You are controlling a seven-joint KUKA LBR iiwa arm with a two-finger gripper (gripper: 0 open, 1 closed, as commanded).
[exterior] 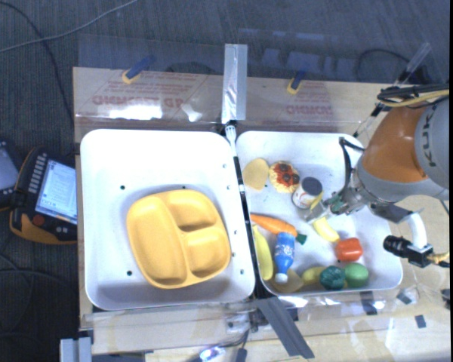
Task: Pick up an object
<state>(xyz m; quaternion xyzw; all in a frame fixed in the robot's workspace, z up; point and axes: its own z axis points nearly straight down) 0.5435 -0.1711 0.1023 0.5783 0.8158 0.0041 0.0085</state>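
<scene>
Whether the gripper (326,207) is spread or pinching anything cannot be told; it hovers beside a small can (308,191), just above a yellow piece (325,230).

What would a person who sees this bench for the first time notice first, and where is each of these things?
The yellow divided tray stands out first; it lies alone in the left bin. Next comes the arm's orange band at the right, above the right bin, with the gripper low over the heap of small toy foods. Among these, the carrot and the blue bottle lie near the bin's left wall.
</scene>
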